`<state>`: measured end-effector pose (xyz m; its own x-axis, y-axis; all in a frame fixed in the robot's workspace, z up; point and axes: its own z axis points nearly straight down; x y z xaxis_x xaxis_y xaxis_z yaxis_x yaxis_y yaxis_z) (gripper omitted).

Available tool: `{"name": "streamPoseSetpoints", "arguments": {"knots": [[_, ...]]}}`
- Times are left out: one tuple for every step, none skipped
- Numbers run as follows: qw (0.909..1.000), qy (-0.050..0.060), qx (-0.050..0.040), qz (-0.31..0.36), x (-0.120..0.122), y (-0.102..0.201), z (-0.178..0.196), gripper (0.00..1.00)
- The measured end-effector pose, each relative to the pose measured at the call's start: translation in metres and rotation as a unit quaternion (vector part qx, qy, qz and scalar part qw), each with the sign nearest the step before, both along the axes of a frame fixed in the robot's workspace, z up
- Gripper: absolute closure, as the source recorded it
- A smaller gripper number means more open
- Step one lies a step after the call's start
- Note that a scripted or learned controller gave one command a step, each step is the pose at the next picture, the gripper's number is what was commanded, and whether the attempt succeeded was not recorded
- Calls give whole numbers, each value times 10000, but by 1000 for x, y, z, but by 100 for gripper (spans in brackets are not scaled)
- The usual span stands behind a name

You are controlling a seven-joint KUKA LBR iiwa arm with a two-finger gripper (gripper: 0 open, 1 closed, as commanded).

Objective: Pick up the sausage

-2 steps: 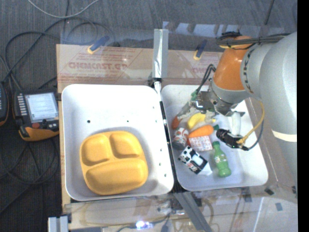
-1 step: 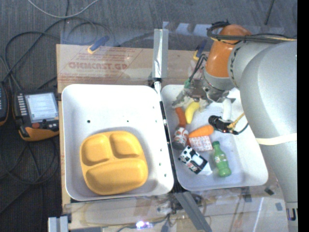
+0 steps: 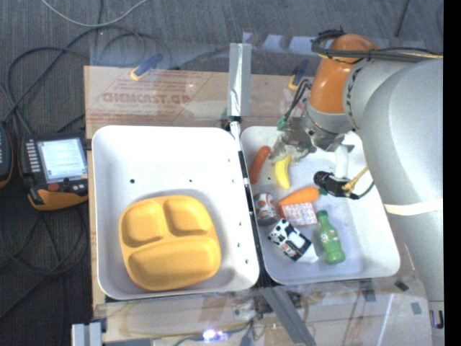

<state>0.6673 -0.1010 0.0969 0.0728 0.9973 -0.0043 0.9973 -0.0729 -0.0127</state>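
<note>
The sausage (image 3: pixel 259 163), a short reddish-orange link, lies near the far left wall of the right bin (image 3: pixel 374 258). My gripper (image 3: pixel 288 144) hangs low over the bin's far end, just right of the sausage's upper tip and directly above a yellow banana (image 3: pixel 282 171). The sausage rests on the bin floor, apart from the gripper. The grey wrist with its orange band (image 3: pixel 333 85) covers the bin's far right corner.
Near the sausage lie a carrot (image 3: pixel 300 195), a small can (image 3: pixel 265 207), a red-and-white packet (image 3: pixel 300 214), a black-and-white carton (image 3: pixel 290 241) and a green bottle (image 3: pixel 330 238). A yellow divided tray (image 3: pixel 170 242) sits in the left bin (image 3: pixel 144 157).
</note>
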Motion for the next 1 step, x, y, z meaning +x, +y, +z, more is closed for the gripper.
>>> {"name": "streamPoseSetpoints", "arguments": {"knots": [[10000,-28,-9,7,1,0,1,0]]}}
